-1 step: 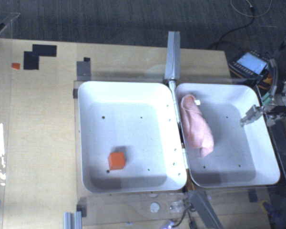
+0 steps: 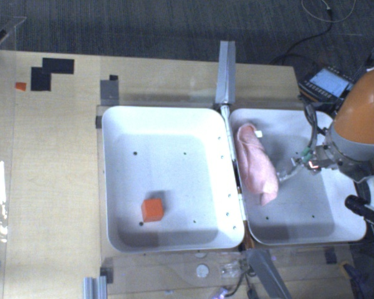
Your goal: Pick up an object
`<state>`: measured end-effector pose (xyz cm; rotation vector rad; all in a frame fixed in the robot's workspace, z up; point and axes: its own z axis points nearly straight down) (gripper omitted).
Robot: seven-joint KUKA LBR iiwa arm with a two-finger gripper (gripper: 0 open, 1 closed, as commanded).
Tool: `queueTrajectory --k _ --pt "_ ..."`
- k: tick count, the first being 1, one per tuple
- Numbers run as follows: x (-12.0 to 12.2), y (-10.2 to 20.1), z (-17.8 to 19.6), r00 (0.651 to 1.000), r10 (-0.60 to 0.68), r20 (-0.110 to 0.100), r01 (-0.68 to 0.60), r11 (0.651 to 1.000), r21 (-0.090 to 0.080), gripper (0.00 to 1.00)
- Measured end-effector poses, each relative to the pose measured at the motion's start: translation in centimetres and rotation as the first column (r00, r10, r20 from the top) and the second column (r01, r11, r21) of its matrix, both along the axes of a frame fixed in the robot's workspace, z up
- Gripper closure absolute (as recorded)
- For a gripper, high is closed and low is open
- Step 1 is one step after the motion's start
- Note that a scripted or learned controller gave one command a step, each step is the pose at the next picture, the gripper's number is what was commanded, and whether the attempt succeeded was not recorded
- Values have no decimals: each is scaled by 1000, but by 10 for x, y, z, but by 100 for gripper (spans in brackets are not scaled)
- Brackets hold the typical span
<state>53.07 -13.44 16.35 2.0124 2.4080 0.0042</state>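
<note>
A pink soft object (image 2: 257, 164), long and rolled, lies along the left side of the right bin (image 2: 311, 229), close to the divider. My gripper (image 2: 292, 168) hangs over the middle of the right bin, just right of the pink object's lower end and apart from it. Nothing shows in its grasp. A small orange cube (image 2: 153, 210) rests in the lower left part of the left bin (image 2: 174, 123), far from the gripper.
The arm's orange band (image 2: 363, 108) and grey wrist cover the right bin's right edge. A metal bar (image 2: 225, 73) stands at the back between the bins. A tablet (image 2: 326, 83) and cables lie behind the right bin. Black and orange markers (image 2: 47, 73) sit on the bench's far left.
</note>
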Motion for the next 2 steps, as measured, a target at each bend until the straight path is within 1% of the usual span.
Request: queueTrajectory --k 1,2 --pt "66 5 -75 999 -34 9 34 999 -1 0" --pt "66 5 -75 999 -34 8 34 999 -1 0"
